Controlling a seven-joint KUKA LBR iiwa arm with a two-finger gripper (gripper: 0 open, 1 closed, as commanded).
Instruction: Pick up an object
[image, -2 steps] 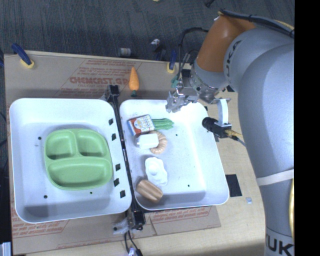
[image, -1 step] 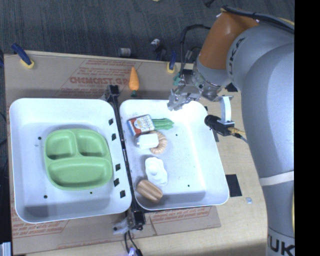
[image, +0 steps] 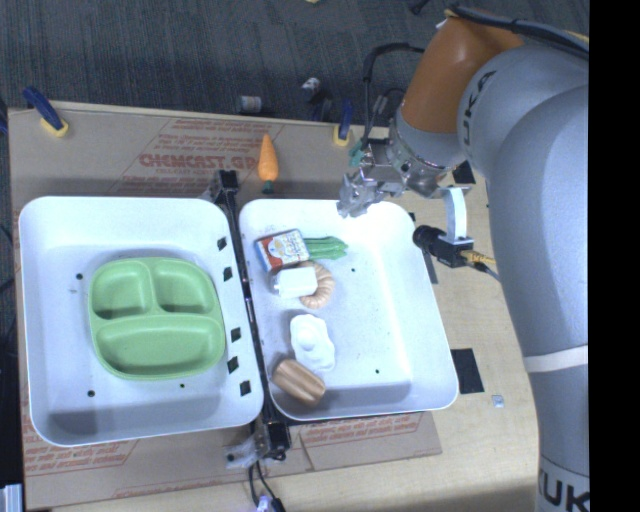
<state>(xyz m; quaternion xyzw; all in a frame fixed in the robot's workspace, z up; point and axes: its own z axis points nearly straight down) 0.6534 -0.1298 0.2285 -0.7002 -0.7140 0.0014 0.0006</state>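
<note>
My gripper (image: 355, 196) hangs over the far edge of the right bin (image: 400, 300), above and to the right of the objects, with nothing visible between its fingers. In that bin lie a small orange-and-white carton (image: 281, 248), a green vegetable piece (image: 325, 246), a white block (image: 294, 284) against a tan ring-shaped pastry (image: 323, 286), a white bottle-like object (image: 312, 340) and a brown bread roll (image: 298, 381) at the near left corner.
The left bin (image: 50, 300) holds a green divided plate (image: 155, 317). An orange carrot (image: 267, 158) lies on the cardboard behind the bins. Clamps and small parts sit along the bench's far edge. The arm's bulk covers the right side.
</note>
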